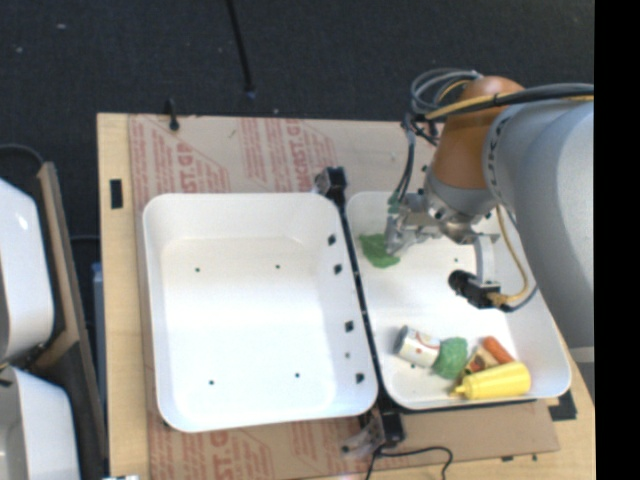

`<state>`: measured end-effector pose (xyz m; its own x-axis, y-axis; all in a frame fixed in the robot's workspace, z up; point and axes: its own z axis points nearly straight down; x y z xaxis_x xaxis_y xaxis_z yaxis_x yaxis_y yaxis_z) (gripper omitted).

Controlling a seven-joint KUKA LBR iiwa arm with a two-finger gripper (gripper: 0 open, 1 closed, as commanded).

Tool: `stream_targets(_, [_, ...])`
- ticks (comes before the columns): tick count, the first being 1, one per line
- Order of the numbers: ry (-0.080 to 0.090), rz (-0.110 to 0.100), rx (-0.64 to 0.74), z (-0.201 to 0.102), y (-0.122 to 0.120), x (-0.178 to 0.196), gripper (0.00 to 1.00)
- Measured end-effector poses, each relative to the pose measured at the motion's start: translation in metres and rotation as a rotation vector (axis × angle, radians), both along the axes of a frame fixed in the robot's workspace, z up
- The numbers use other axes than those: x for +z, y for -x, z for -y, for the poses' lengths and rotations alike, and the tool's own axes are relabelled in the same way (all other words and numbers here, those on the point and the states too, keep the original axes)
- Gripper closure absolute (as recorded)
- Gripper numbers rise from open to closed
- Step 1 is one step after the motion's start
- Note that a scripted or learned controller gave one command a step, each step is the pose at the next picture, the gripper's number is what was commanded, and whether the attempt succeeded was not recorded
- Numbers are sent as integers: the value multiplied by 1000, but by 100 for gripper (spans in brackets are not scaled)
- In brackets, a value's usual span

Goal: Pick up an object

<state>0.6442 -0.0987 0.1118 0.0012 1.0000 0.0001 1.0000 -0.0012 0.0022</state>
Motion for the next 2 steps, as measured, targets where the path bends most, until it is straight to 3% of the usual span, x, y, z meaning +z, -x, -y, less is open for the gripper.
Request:
stream_targets(1, [0, -1, 0, 0, 0, 0, 0])
stream_targets(2, [1, -3, 0, 0, 15, -11, 0])
